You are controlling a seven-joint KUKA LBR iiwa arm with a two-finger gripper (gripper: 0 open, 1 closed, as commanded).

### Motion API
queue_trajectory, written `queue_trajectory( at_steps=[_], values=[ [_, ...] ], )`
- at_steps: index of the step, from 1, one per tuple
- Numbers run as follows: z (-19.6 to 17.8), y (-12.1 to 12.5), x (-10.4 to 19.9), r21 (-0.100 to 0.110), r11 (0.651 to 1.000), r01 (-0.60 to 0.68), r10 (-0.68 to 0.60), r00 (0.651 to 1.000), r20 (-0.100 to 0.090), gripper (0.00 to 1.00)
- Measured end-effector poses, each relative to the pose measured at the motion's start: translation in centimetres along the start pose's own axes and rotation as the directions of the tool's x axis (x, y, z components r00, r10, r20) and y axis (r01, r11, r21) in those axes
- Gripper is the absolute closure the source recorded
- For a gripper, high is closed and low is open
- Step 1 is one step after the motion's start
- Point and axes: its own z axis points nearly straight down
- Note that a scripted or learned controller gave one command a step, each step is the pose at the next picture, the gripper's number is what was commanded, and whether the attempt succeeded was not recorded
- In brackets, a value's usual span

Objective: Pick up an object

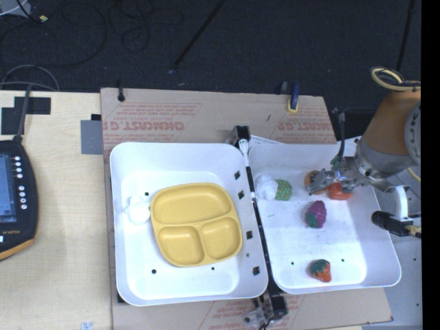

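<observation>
Two shallow white bins sit side by side on the table (55, 115), the left bin (124, 163) in the middle of the frame and the right bin (371, 267) toward the right edge. The left bin holds one yellow divided plate (196, 222) with three compartments, and one small white lump (137, 212) just beside the plate's left rim. The right bin holds four small toy foods lying apart from each other: one white and green piece (273, 188) near the bin's upper left corner, one purple piece (316, 214) near its centre, one red and green strawberry-like piece (320, 270) near its lower edge, and one orange-red piece (339, 191) at its upper right. The end effector (328, 179) is down in the upper right of the right bin, right at the orange-red piece and seemingly touching it, though how far it is open and whether it grips anything cannot be told. One black handheld controller (14, 198) lies at the left edge of the frame.
</observation>
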Motion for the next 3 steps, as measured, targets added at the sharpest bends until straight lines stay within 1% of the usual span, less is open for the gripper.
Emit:
queue_trajectory(
  at_steps=[1, 2, 3],
  values=[
    [2.3, -7.1, -0.6, 0.025, 1.0, -0.006, 0.006, 1.0, -0.003, 0.0],
    [2.2, -1.1, -0.7, 0.015, 1.0, -0.002, 0.002, 1.0, 0.0, 0.0],
    [2.2, -8.1, -0.6, 0.025, 1.0, -0.006, 0.006, 1.0, -0.003, 0.0]
  ],
)
